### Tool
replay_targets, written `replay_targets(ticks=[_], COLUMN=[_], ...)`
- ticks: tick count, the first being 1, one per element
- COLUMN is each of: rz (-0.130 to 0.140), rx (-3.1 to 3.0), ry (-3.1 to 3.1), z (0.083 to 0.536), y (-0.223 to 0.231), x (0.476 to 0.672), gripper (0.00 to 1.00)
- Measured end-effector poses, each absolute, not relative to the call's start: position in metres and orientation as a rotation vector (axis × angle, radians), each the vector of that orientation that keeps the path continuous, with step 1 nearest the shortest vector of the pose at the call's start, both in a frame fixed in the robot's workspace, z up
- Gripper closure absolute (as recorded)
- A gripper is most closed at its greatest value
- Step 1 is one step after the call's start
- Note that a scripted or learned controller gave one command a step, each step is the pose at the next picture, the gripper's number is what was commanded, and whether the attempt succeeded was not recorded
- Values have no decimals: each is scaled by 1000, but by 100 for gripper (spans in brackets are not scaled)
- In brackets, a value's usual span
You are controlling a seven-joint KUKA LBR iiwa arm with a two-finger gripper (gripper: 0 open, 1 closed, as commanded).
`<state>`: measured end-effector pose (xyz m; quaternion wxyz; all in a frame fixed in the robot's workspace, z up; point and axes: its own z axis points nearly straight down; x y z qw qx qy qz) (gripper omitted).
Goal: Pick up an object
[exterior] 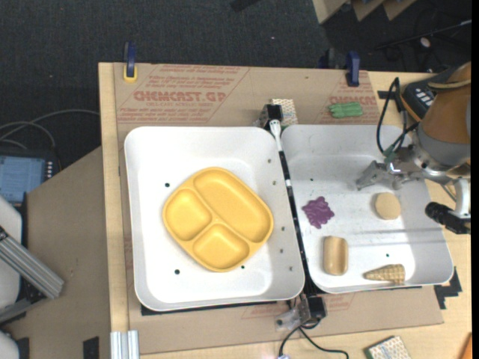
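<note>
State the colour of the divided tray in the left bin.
Yellow; the divided tray shows plainly in the camera view.

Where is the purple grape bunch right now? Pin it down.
The purple grape bunch lies in the right bin, near its left wall, up-left of the tan bread roll and left of the round cookie.

A robotics lab is showing here: a clamped bench board (187, 88) is carrying two white bins (142, 200), with cables (45, 126) trailing over dark carpet (112, 13).
</note>
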<state>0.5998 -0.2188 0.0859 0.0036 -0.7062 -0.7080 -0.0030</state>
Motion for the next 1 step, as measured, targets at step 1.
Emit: replay_targets(ticks=[1], rz=[-4], rx=[-2214], ry=[-2214], z=[85], y=[-221], x=[506], gripper=[0])
